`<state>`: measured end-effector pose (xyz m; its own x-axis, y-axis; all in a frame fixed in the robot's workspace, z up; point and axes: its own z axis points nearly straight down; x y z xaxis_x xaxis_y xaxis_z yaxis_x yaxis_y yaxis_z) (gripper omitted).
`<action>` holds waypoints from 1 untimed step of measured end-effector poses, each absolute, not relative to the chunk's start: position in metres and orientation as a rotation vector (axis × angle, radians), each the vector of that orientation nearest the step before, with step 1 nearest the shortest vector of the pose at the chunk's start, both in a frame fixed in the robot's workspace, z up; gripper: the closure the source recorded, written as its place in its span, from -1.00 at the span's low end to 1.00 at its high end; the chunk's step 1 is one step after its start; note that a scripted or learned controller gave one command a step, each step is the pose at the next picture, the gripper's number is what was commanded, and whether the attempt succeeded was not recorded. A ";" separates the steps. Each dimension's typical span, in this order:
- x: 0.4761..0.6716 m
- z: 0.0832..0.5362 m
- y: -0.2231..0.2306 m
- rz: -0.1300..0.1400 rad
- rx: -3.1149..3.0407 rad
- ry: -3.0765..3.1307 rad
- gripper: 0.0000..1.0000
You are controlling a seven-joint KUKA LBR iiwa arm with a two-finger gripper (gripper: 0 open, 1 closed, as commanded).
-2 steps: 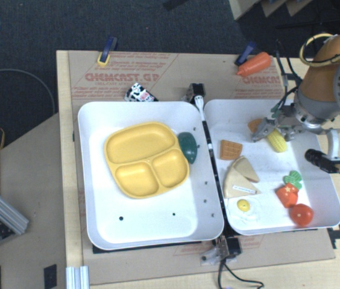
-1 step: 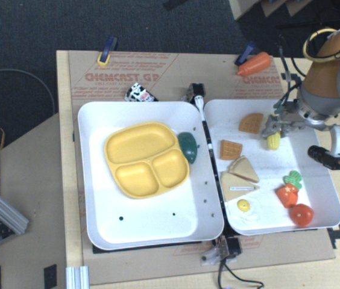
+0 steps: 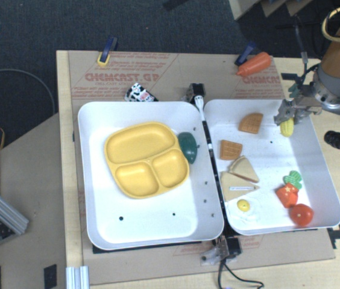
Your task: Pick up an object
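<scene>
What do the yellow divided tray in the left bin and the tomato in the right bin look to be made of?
Yellow divided tray: seems moulded plastic, smooth with a soft sheen, one even colour and rounded compartment edges. Tomato: probably glossy plastic toy food, judging by its uniform red and a small highlight.

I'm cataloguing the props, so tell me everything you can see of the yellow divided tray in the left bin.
The yellow divided tray looks like smooth moulded plastic, with rounded corners and three compartments: one long one and two smaller ones. It lies flat, right side up and turned at an angle, on the floor of the left bin, toward its rear. A dark green object rests against its right edge. No food pieces lie in its compartments.
</scene>
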<state>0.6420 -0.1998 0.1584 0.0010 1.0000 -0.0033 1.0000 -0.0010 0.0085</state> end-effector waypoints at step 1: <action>0.643 0.203 -0.198 0.005 2.215 2.217 1.00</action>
<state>0.6429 -0.1975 0.2026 -0.0009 1.0000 -0.0028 1.0000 0.0009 0.0076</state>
